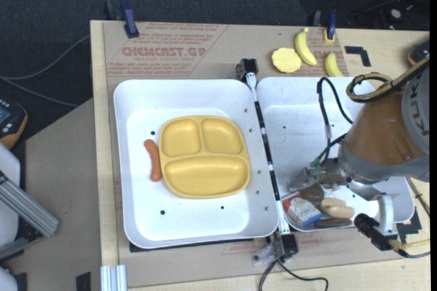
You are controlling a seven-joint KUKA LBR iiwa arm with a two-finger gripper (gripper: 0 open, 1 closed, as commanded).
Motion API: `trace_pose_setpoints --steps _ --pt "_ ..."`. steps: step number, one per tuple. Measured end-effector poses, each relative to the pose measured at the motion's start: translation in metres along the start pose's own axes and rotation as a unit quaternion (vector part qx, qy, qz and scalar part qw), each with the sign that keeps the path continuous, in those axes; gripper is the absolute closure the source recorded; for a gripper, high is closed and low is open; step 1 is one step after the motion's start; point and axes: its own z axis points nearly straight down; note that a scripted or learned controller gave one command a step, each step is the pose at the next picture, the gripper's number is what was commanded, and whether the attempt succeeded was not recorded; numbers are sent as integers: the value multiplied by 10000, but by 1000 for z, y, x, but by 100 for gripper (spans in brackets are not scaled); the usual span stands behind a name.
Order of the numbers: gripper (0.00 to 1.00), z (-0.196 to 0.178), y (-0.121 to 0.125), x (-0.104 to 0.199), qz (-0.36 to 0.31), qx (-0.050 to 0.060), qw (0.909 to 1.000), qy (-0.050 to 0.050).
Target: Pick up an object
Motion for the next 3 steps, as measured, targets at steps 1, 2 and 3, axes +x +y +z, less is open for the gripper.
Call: trace_pose_setpoints --steps 1,2,3 --pt "100 -11 6 0 -17 -69 10000 -21" --pt "100 -137 60 33 -57 -139 9999 -27" --pt "100 -143 62 104 -66 -66 10000 -11"
